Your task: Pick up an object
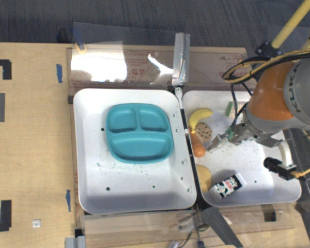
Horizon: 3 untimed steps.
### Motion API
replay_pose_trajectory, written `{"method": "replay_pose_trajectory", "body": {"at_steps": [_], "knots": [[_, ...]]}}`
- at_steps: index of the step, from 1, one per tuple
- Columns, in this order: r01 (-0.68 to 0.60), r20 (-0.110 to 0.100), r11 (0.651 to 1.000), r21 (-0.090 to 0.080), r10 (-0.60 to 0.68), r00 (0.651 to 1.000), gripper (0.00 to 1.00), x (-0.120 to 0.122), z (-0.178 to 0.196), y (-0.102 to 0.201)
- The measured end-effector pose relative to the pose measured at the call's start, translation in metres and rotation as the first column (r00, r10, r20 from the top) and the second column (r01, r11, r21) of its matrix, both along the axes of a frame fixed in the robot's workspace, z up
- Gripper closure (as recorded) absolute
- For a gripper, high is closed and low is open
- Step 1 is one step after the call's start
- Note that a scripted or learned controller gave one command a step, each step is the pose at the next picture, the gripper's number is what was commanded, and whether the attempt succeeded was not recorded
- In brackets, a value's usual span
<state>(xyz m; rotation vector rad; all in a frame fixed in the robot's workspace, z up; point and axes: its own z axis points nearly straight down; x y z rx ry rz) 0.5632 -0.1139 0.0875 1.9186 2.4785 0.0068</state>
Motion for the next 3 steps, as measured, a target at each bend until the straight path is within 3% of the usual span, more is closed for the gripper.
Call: {"method": "replay_pose_trajectory", "body": {"at_steps": [1,2,3], "knots": [[-0.121,-0.004,0.993,0.000,0.121,0.993,0.00,0.074,-0.001,0.009],[-0.188,-0.012,0.982,0.000,0.188,0.982,0.00,0.100,-0.001,0.013],[-0.191,0.001,0.982,-0.003,0.191,0.982,1.00,0.103,0.012,0.014]]}}
